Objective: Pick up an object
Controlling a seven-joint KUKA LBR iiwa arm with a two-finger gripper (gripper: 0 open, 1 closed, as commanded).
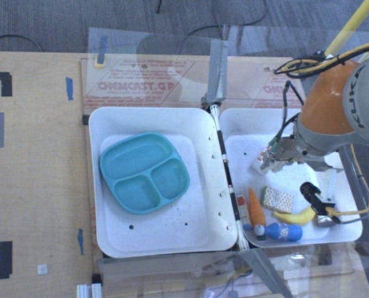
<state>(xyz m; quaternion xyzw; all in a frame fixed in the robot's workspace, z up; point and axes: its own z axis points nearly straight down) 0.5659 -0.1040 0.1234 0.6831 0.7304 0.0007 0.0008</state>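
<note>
A: The gripper [273, 160] hangs low in the right bin [243, 124], above the patterned sponge [277, 198].
B: Holding anything?
A: Can't tell.
B: Which step?
A: The approach, I'd say. Carrot [256, 208], banana [298, 216] and blue bottle [282, 231] lie beyond the sponge; next comes descending onto one.

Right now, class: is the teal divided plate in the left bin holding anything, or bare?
Bare. The teal divided plate lies flat in the left bin; all three compartments show plain teal.

Teal tray [144, 172], orange carrot [256, 207], yellow banana [296, 216].
</note>
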